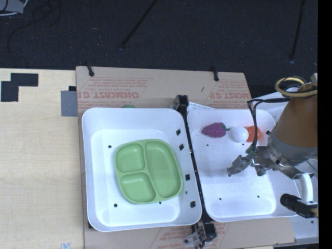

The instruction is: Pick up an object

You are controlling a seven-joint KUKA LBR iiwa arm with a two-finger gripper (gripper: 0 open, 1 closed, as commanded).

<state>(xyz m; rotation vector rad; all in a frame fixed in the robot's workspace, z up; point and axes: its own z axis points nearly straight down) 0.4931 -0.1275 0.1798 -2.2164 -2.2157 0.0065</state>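
In the right bin (236,201) three small things lie near the far wall: a purple toy vegetable with a green stem (214,130), a white egg-shaped piece (239,134) next to it, and an orange piece (253,134) partly hidden behind the arm. My gripper (248,169) hangs low over the bin's middle right, nearer the camera than these things and apart from them. It is open, with nothing between its fingers.
The left bin (98,139) holds a green three-compartment plate (148,170). A black divider (189,160) runs between the bins. The arm's orange band (298,123) overhangs the right bin's right edge. Bare bin floor lies at the front of the right bin.
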